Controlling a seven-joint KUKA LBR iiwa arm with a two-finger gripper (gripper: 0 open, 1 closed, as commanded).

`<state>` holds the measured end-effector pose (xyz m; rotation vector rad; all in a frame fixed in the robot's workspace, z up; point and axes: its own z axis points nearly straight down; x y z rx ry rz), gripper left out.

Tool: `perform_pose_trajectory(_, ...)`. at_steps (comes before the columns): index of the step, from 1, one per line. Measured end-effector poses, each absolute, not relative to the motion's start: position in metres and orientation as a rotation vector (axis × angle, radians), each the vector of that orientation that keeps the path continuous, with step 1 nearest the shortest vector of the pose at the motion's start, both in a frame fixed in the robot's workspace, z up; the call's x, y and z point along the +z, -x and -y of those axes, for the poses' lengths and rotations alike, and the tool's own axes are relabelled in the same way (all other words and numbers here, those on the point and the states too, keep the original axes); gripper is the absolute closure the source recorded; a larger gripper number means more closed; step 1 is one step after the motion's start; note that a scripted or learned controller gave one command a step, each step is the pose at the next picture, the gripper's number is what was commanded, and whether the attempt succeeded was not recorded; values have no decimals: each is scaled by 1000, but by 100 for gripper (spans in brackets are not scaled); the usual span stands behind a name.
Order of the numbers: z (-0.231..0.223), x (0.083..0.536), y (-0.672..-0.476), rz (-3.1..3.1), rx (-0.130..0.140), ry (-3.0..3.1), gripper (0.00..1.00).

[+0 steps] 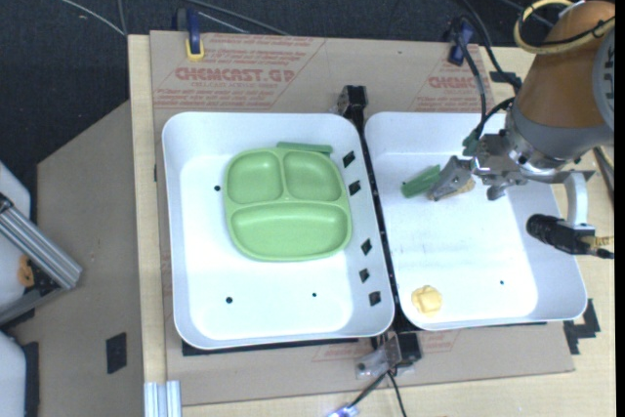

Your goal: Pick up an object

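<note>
We see two shallow white bins side by side on the bench. The left bin (195, 288) holds a green divided plate (288, 205) w/ three compartments, two small ones at the far side and one wide one nearer us; nothing sits in them. A dark green flat piece (305, 148) pokes out from behind the plate's far edge, touching it.

The right bin (508, 269) holds two things. A small yellow object (425, 299) lies near the bin's near-left corner, just beside the rim, well apart from the arm. A dark green object (421, 181) lies in the far-left part of the bin.

The gripper (451, 183) reaches in from the right, low over the right bin, w/ its tips just beside the dark green object, at its right end. We can't tell if the fingers are apart or together, nor if they touch the object.
</note>
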<state>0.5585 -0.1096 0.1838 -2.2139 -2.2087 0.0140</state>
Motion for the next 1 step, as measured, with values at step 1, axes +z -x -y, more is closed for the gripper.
perform_pose_trajectory(1,109,191,-562,2220,0,2219,0)
